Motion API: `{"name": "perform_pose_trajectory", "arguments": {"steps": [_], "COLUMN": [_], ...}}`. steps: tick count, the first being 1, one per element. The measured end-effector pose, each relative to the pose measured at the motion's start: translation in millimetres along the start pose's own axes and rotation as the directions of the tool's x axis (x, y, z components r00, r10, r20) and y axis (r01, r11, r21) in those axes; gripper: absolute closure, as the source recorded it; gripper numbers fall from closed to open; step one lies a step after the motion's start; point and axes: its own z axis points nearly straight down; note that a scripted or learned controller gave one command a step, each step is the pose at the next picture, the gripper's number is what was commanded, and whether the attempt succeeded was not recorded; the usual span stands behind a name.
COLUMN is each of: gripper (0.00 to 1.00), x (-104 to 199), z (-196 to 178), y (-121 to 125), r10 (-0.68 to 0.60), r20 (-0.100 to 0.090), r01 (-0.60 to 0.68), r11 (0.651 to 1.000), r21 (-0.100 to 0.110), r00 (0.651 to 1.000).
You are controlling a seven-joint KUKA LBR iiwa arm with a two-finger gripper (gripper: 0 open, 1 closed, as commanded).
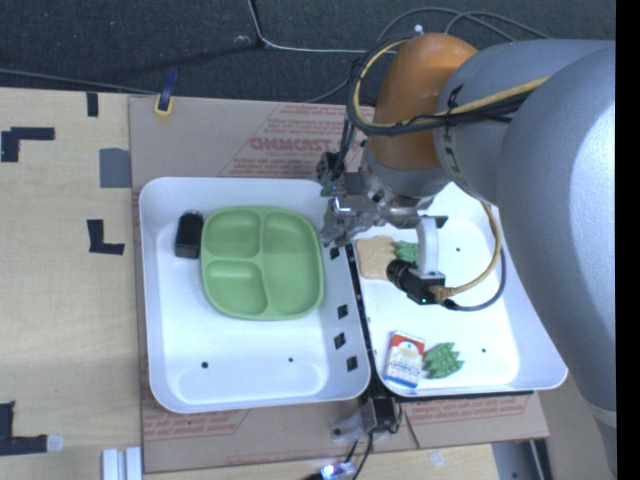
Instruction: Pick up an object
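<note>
The grey arm with its orange band (pixel 425 73) leans in over the near edge of the right-hand shallow white bin (pixel 500 363), and its gripper (pixel 345 218) hangs low right at the divide between the two bins, above a pale tan, flat, biscuit-like piece (pixel 375 256) with a small dark green leafy bit (pixel 405 251) just beside it. From here I cannot tell how far apart the fingers stand or whether anything is between them; the wrist hardware hides that. Other candidates lie toward the front of the same bin: a small red-and-white packet (pixel 405 356) touching a green leafy toy (pixel 441 359). In the left-hand white bin (pixel 160 298) a light green sectioned plastic plate (pixel 262 263) sits with a small black block (pixel 188 235) against its far-left edge. The step looks like settling onto the tan piece. To do it well, I'd want the fingers to straddle its short sides, clear of the bin wall and the black strip between the bins (pixel 352 298), and go down until they nearly meet the floor, since a thing this flat slips out of a shallow pinch.
</note>
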Motion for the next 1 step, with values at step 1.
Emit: {"name": "perform_pose_trajectory", "arguments": {"steps": [1], "gripper": [1.00], "x": [48.9], "z": [-17.0], "y": [12.5], "r10": [0.000], "r20": [-0.001], "r01": [0.000], "r11": [1.000], "r21": [-0.002], "r00": [1.000]}}
